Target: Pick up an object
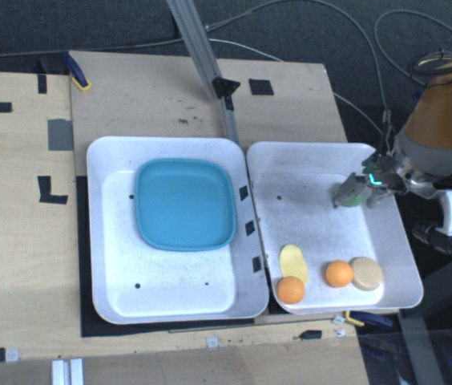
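Our gripper (357, 192) hangs over the right bin (306, 167); we cannot tell its state. We judge the oranges (338, 273) light, smooth, roll-prone: pinch across the middle.

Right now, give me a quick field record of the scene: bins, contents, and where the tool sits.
left bin: holds a blue square plate
right bin: four small items along its near edge
items: yellow piece, orange ball touching it, second orange ball, beige round piece beside that
tool: over the right bin's far right part, apart from all items
tool fingers: state unclear
held: nothing seen
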You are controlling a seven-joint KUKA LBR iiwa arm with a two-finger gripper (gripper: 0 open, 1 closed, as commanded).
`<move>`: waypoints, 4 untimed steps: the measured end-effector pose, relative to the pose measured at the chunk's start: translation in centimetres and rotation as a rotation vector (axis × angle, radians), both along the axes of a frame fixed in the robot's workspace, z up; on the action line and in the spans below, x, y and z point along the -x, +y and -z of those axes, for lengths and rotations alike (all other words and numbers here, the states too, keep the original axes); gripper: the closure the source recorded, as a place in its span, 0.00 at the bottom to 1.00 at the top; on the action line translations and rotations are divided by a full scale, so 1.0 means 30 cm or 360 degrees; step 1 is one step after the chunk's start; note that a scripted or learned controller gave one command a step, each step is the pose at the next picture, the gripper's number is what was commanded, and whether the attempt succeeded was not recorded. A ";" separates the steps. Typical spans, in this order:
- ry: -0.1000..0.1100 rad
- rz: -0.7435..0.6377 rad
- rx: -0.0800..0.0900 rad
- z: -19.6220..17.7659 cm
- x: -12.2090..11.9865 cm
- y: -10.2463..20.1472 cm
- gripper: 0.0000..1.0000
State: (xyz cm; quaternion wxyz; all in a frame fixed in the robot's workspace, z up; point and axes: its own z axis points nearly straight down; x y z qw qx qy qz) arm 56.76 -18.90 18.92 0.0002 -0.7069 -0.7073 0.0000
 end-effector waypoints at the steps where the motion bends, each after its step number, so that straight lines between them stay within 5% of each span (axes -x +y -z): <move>1: 0.0000 0.0000 0.0000 0.000 0.000 0.000 0.00; 3: -0.0001 0.0000 0.0002 0.335 -0.024 -0.009 0.00; 4: -0.0006 0.0000 0.0004 0.295 -0.026 -0.012 1.00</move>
